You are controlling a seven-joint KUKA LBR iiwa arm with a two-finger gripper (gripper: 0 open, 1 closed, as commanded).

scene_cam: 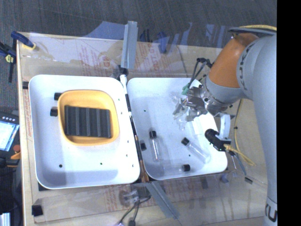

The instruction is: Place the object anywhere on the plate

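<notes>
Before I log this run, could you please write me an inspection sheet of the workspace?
Surface: bench bears two white bins, left bin and right bin.
Job's things: yellow plate with a dark ribbed insert in the left bin; clear vials with black caps in the right bin.
Clutter: small black caps in the right bin.
Grippers: gripper low over the right bin.
Cables: wires by the wrist.
Surroundings: dark floor; a screen at left.

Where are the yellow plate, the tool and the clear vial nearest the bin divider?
yellow plate (87,97): camera view, on its bare upper rim.
tool (184,108): camera view, at its tip over the right bin.
clear vial (154,145): camera view, on its glass body below the black cap.
</notes>
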